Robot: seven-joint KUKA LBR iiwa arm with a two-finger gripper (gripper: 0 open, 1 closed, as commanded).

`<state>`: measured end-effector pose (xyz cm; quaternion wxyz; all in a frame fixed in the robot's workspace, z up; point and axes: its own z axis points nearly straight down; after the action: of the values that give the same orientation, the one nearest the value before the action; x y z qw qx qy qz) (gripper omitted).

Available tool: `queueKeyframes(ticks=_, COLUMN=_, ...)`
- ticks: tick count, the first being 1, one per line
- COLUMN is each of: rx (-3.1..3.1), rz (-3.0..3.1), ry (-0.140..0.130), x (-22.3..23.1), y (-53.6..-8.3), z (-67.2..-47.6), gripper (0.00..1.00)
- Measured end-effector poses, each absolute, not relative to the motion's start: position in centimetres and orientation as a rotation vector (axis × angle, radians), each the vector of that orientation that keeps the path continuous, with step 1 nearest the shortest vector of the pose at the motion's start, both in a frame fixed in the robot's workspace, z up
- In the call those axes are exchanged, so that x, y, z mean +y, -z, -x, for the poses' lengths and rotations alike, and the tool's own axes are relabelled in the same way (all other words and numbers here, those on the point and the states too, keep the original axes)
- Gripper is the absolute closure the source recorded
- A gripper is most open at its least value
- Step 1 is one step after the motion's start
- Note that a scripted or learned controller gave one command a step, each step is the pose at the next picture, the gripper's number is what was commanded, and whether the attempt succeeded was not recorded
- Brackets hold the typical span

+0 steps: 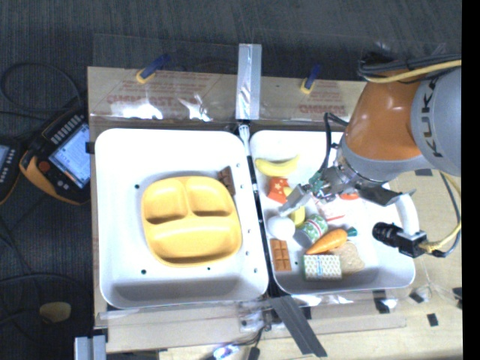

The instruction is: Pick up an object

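Two shallow white bins sit side by side on the bench, the left bin [120,268] and the right bin [390,268], meeting at a thin divider down the middle. A yellow tray [191,220] with three compartments lies in the left bin, slightly turned, and a small brown piece [226,177] rests just beside its upper right corner. The right bin holds a cluster of toy food along its left half: a banana [276,164] near the top, a red piece [277,190] just below it, a white round piece [280,226] lower down, a chocolate bar [280,255] near the bottom left wall, a carrot [328,240] lying at a slant, a small can [315,226] touching the carrot's upper side, a checked box [322,266] below the carrot, and a pale cookie [349,258] just beside that box. The grey arm [390,126] with its orange band reaches in from the right, and the gripper [309,195] hangs low over the pile, between the red piece and the can. Whether the jaws are spread or closed cannot be told from this angle, and nothing is clearly seen between them. A handheld controller [64,156] lies on the floor to the left of the bench.
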<state>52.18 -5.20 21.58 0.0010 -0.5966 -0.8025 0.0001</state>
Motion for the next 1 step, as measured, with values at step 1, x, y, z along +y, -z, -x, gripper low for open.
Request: queueKeyframes(ticks=1, rx=-2.625, rz=1.722, ry=-0.001, x=-10.54, y=-11.35, z=-54.40, gripper=0.00)
